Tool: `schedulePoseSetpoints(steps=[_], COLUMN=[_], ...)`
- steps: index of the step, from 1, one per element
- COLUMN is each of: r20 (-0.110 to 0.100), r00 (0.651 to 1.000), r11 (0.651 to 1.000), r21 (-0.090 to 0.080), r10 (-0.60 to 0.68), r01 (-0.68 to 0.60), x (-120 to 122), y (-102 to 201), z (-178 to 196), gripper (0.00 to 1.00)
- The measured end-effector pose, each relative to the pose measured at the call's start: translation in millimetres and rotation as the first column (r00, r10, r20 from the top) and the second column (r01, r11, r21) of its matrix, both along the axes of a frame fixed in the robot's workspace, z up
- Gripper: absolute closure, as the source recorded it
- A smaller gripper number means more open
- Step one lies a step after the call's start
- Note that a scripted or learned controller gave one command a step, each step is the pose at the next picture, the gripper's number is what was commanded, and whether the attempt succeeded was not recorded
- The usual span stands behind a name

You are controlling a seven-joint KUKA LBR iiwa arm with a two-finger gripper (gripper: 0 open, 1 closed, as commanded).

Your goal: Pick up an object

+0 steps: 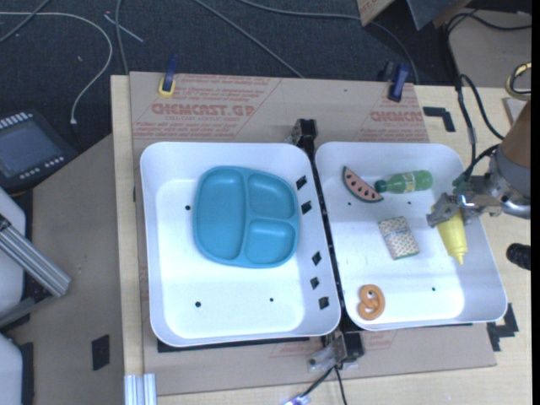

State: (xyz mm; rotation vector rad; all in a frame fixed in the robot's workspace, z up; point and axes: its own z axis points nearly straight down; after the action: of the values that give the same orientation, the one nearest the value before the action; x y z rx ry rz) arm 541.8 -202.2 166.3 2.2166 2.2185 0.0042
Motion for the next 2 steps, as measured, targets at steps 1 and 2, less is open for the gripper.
schedulePoseSetpoints(steps=[1, 2], r20=[0.001, -0.001], r00=[1.000, 1.000], r11=[1.000, 1.000], r21=[0.000, 0.001], r10=[0.002, 0.001], r01=[-0.002, -0.001], x=[9.1, 10.3], y=[5.6, 5.5], z=[49.5, 88.8], gripper=[1.00, 1.00])
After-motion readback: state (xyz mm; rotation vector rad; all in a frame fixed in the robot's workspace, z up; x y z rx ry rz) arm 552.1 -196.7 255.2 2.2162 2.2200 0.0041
